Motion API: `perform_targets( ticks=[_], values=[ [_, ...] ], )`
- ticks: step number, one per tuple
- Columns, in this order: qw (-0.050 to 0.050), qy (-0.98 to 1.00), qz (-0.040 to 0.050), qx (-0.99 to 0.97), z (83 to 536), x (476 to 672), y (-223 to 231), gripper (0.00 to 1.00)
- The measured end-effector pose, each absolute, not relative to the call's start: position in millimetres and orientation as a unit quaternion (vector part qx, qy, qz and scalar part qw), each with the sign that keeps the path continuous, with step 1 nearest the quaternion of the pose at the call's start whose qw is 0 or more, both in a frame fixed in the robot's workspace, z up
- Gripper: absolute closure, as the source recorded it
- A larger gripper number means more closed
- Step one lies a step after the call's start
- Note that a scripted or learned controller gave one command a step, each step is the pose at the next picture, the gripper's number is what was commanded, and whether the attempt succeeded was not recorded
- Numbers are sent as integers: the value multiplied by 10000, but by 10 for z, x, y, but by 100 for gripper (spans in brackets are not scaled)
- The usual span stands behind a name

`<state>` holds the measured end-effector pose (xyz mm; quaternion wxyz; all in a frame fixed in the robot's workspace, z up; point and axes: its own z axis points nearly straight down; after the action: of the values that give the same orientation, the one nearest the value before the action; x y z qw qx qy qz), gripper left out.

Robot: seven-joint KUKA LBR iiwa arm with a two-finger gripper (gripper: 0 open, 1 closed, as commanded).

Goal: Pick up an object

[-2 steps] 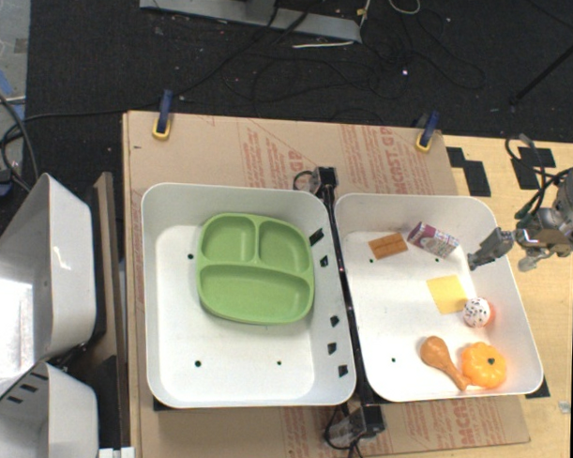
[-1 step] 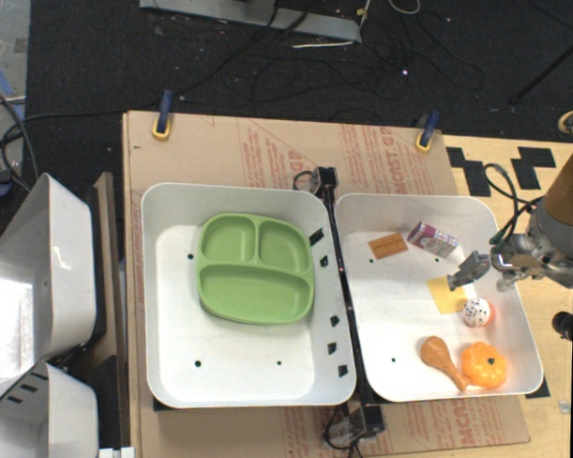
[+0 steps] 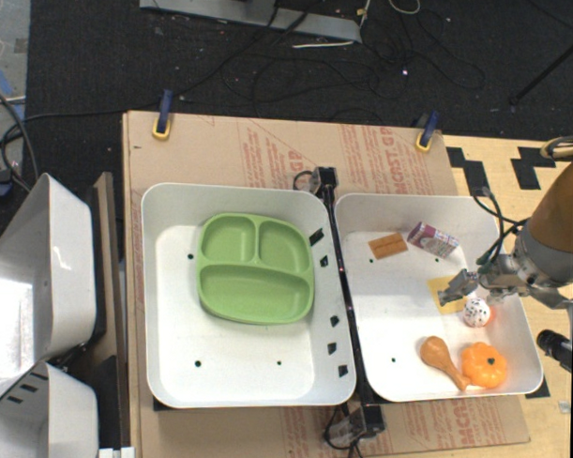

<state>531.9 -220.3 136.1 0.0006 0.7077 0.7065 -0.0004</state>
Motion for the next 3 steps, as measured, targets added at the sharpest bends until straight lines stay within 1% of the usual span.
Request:
perform_targets(
  ticks=[1, 2, 3],
  values=[
    [6, 7068, 1, 7074, 913, 5329, -2201, 0],
    [2, 7067, 0, 7075, 1022, 5324, -2198, 100],
    [18, 7063, 6, 7079, 1474, 5260, -2208, 100]
  ],
)
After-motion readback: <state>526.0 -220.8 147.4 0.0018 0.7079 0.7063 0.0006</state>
